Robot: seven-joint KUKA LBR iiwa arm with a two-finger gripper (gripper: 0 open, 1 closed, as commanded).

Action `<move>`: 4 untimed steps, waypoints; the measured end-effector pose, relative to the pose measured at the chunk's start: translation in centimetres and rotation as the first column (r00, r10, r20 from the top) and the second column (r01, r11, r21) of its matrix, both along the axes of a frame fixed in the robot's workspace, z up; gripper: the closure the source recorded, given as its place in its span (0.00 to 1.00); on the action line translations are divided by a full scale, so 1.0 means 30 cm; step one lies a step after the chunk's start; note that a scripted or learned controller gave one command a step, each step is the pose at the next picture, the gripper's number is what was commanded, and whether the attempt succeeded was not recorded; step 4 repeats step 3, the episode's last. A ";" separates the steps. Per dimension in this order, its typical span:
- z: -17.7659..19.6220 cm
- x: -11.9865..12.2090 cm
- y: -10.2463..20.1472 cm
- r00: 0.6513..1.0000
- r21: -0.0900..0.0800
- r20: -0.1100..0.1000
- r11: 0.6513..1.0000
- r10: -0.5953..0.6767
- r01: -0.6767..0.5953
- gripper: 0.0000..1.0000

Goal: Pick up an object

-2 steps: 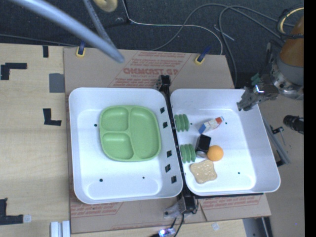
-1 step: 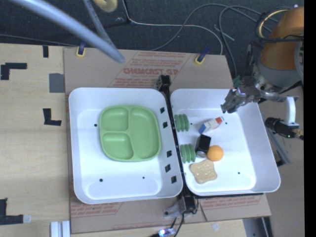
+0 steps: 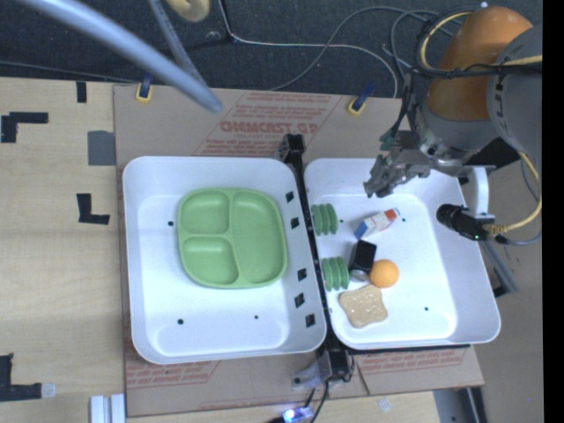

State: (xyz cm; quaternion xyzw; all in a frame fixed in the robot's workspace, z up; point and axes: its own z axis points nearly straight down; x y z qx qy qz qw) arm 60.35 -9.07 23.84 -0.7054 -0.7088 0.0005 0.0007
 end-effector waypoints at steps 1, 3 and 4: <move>-0.035 0.021 0.201 1.000 0.000 -0.001 1.000 0.000 0.000 1.00; -0.069 0.019 0.537 1.000 0.000 -0.001 1.000 0.000 0.000 1.00; -0.069 0.019 0.537 1.000 0.000 -0.001 1.000 0.000 0.000 1.00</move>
